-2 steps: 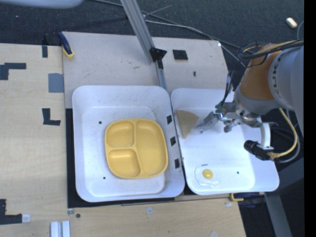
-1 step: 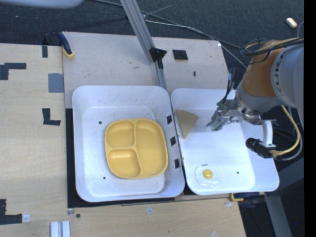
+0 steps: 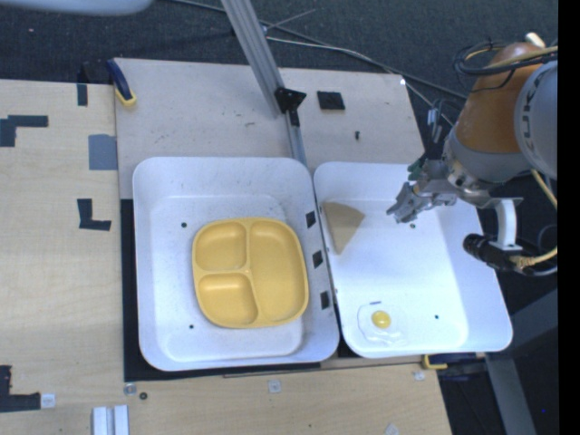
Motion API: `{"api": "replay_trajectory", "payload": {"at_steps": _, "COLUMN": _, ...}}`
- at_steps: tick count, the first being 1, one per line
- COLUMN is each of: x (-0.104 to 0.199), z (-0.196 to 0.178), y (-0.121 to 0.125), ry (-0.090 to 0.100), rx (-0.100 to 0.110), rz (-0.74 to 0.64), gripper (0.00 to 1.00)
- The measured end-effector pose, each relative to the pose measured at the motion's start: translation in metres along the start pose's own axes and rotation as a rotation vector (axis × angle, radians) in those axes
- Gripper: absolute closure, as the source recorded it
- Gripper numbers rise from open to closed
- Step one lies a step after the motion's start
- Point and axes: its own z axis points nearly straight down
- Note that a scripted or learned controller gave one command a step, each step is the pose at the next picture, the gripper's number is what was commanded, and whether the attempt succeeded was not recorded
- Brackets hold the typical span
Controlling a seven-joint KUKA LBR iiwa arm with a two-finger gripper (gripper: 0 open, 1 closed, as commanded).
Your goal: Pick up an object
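Note:
The right bin [image 3: 453, 270] holds a tan wedge-shaped piece [image 3: 342, 224] near its left wall and a fried-egg toy [image 3: 380, 322] near its front edge. In the left bin [image 3: 163, 243] lies a yellow divided plate [image 3: 248, 272]. My gripper [image 3: 405, 210] hangs over the upper middle of the right bin, to the right of the tan wedge and apart from it. Its fingers point down and left, with nothing visible between them.
A metal pole [image 3: 263, 53] slants across the back of the bench to a black clamp [image 3: 290, 100] behind the bins. Black cables [image 3: 494, 252] loop beside the arm at the right bin's right edge.

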Motion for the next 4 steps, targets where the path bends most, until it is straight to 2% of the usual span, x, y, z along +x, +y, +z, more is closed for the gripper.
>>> {"api": "replay_trajectory", "payload": {"at_steps": 1, "x": 0.000, "z": -0.019, "y": 0.000, "ry": 0.000, "rx": 0.000, "rz": 0.001, "gripper": 1.00}}
{"api": "replay_trajectory", "payload": {"at_steps": 3, "x": 0.092, "z": -0.030, "y": -0.016, "ry": 0.001, "rx": 0.004, "rz": -0.003, "gripper": 1.00}}
{"api": "replay_trajectory", "payload": {"at_steps": 4, "x": 0.143, "z": -0.020, "y": -0.026, "ry": 0.001, "rx": 0.005, "rz": -0.004, "gripper": 1.00}}
